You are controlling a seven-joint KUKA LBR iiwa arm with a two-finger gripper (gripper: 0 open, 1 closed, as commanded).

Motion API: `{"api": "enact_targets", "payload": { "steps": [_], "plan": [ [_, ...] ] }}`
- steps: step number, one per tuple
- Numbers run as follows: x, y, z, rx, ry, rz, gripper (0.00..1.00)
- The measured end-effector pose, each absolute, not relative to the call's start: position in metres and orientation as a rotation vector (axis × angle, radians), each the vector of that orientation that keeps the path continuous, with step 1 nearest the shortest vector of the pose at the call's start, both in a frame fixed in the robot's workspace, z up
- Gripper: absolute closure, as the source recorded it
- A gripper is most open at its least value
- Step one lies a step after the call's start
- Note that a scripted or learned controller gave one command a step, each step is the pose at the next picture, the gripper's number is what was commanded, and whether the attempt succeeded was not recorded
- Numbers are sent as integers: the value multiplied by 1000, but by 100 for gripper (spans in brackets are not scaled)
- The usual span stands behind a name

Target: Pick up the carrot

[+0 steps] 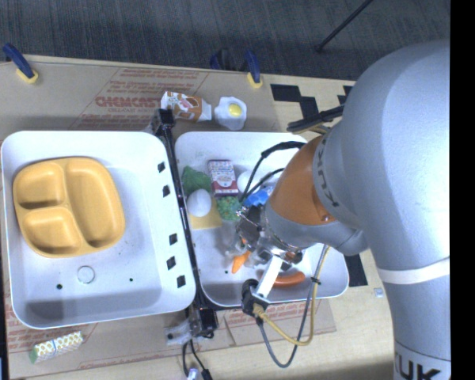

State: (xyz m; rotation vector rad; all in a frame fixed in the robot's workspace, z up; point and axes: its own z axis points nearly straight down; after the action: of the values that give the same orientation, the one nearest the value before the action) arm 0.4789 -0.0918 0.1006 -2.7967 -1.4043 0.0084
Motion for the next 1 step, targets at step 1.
{"api": "enact_targets", "payload": {
  "steps": [1],
  "plan": [
    [476,-83,191,-3047,-746,6,100]
  ]
}}
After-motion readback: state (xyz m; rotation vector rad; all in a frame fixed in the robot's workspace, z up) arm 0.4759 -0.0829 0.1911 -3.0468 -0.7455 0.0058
